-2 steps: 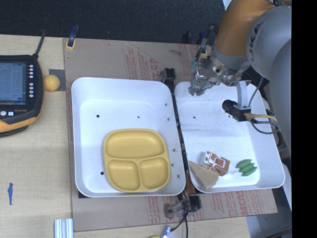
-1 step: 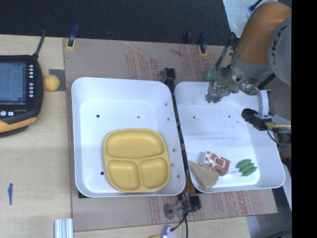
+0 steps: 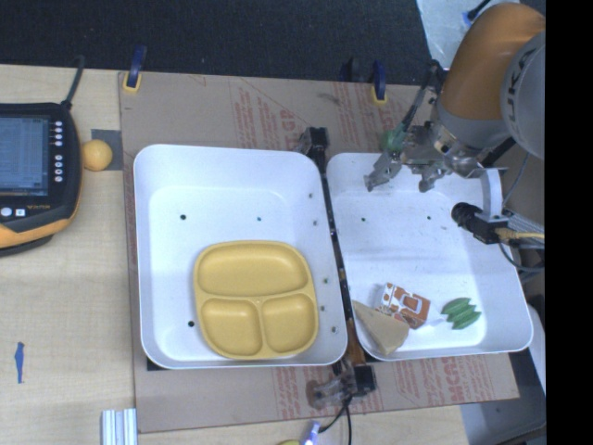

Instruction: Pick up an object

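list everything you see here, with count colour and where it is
bins: 2, white, side by side on the cardboard sheet
divided plate: 1, yellow, three compartments, in the left bin near its front
small box: 1, white with orange-brown print, front of the right bin
paper piece: 1, tan, front-left corner of the right bin, beside the box
green item: 1, green, front right of the right bin
cardboard sheet: 1, brown, under both bins
clamps: 2, blue, on the sheet's far edge
pendant: 1, black and orange with a screen, far left
ball: 1, yellow-orange, beside the pendant
arm: 1, grey with orange band, from the right
gripper: 1, over the right bin's far edge, holding nothing
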Controlling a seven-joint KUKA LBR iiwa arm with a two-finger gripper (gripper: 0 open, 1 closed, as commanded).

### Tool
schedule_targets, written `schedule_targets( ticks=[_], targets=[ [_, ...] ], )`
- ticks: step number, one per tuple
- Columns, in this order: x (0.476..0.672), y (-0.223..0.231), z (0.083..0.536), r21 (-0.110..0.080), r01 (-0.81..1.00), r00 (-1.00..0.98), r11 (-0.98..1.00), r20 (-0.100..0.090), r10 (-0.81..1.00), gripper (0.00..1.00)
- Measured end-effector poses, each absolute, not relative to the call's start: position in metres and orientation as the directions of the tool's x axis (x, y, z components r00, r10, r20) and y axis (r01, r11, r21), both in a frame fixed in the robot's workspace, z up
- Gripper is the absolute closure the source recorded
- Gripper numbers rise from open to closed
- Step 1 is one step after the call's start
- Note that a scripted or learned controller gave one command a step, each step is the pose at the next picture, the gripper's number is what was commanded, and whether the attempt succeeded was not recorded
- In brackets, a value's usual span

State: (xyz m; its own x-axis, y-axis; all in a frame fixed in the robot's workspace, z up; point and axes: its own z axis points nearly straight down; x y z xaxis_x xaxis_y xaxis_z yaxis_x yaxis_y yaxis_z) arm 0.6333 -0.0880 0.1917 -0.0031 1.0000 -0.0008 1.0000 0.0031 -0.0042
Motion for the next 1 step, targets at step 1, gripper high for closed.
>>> schedule_targets(
  ticks=[1],
  targets=[
    [0.6549,-0.1016,0.1022,-0.008,1.0,-0.004,0.004,-0.001,1.0,0.0]
  ],
)
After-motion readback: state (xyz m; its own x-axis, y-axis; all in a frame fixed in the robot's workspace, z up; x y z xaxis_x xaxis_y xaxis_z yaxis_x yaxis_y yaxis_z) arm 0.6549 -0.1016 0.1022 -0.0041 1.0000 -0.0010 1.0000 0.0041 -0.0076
